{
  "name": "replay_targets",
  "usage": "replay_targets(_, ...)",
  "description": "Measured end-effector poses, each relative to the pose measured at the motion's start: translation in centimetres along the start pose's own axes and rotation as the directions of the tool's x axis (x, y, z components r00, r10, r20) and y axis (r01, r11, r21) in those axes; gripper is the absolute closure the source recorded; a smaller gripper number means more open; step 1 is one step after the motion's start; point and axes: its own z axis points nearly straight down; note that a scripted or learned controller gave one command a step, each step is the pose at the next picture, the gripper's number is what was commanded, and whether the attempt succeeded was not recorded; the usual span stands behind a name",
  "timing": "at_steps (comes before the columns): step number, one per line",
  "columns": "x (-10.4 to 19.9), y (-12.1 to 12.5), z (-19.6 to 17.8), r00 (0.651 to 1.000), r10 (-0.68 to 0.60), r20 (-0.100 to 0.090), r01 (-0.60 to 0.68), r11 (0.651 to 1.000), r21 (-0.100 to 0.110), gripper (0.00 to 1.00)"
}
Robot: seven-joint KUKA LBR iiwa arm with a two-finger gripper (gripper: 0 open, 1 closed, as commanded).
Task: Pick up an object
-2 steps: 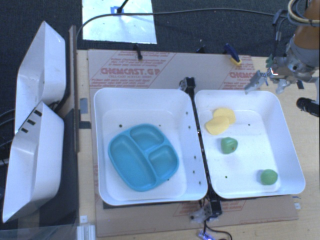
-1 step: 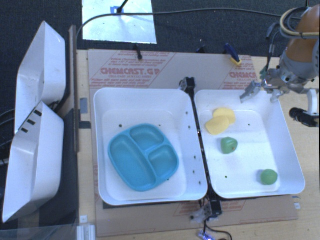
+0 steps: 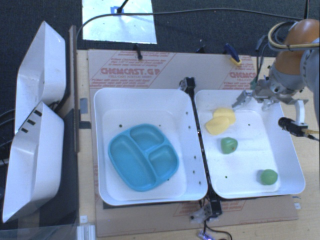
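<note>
The gripper [image 3: 254, 98] hangs over the right bin's [image 3: 287, 149] far rim, jaws spread wide and holding nothing. The yellow pieces [image 3: 220, 121] lie just beside it; touching each other, they could slip or jam a grasp.

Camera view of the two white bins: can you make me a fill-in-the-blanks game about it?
1. The blue plastic divided tray lies in the ____ shallow white bin.
2. The right shallow white bin holds ____ small green objects.
3. The yellow lumpy object lies nearer the ____ edge of its bin.
4. The band above the wrist of the grey arm is ____.

Missing words: left; two; far; orange
</note>
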Motion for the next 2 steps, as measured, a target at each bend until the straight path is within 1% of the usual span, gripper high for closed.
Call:
replay_targets(1,0.02,-0.05,5.5,1.0,0.0,0.0,0.0,1.0,-0.002,0.0)
replay_targets(2,0.01,-0.01,4.62,1.0,-0.001,0.0,0.001,1.0,-0.001,1.0)
